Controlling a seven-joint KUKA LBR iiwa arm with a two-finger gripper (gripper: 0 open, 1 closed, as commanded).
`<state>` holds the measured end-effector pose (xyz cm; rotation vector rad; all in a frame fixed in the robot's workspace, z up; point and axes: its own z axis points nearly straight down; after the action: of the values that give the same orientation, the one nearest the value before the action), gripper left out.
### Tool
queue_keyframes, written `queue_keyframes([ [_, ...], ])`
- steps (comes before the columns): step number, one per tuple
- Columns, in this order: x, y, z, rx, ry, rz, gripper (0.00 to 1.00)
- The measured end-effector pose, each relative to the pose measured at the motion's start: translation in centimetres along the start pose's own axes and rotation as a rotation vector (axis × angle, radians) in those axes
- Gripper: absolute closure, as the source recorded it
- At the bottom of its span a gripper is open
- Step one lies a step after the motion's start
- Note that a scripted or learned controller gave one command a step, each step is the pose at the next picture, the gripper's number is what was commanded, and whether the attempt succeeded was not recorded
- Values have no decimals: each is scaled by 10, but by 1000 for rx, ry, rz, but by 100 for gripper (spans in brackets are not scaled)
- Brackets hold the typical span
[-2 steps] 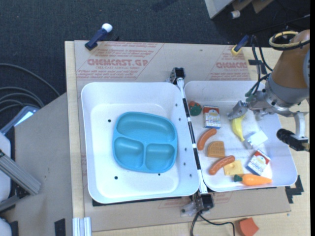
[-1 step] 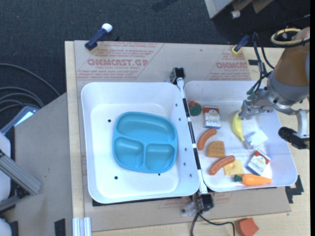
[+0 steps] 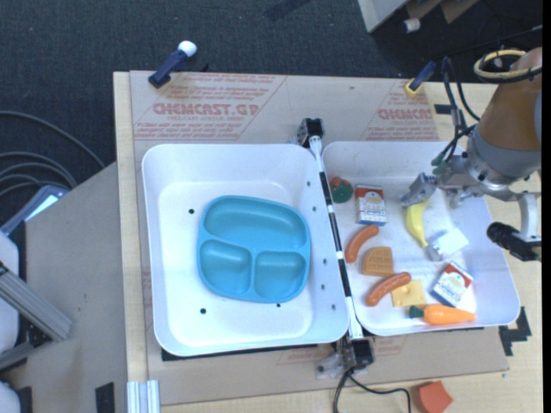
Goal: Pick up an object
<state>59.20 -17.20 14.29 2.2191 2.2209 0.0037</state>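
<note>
Pickup not yet done: grey two-finger gripper (image 3: 428, 189) hovers with jaws spread and nothing between them just over the top end of the yellow plastic banana (image 3: 417, 222) lying in the right shallow white bin (image 3: 508, 295), so grasp and lift remain.

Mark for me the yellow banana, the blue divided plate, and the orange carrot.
Yellow toy banana (image 3: 417, 224): camera view, middle of its curved body.
Blue three-compartment plastic plate (image 3: 253, 217): camera view, floor of its large top compartment.
Orange toy carrot (image 3: 449, 315): camera view, mid-length of its body.
</note>
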Motion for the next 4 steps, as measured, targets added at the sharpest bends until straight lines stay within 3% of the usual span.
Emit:
queue_keyframes([
  [1,13,65,54,-5,-2,-1,0],
  [3,64,-17,54,-7,-2,2,0],
  [4,57,-37,54,-9,-1,2,0],
])
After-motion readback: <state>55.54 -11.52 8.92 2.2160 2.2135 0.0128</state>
